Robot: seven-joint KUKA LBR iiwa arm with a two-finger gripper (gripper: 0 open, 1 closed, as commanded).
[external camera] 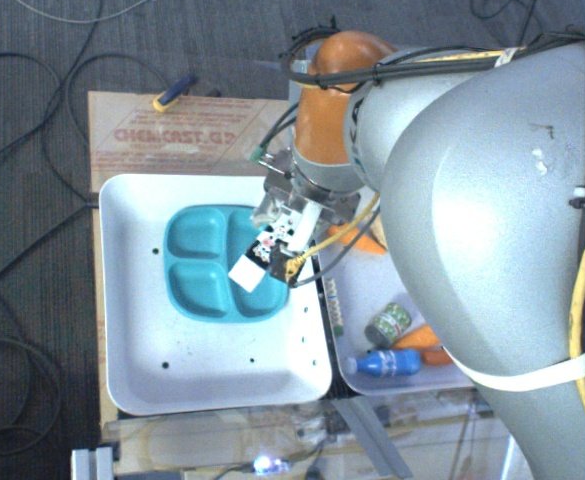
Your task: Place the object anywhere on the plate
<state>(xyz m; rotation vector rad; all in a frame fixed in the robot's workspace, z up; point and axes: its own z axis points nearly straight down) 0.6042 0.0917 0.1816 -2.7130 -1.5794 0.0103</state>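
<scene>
Farthest left of the claw [272, 253] we see the shallow white plastic bin [132, 298] on the table, and inside it the teal plastic plate with moulded compartments [204, 268], which reaches right under the claw's tip. The claw hangs over the plate's right-hand compartments; a small white rectangular piece [247, 273] shows at its lower tip, but we cannot tell whether that is the object or part of the claw, nor whether the claw is spread or pinching. Right of the claw lies the second white bin [357, 373], holding a green can [388, 322], a blue plastic bottle [387, 364] and orange pieces [357, 236] partly behind the arm. To finish well, we judge the claw should lower gently and release only when low over a compartment.
</scene>
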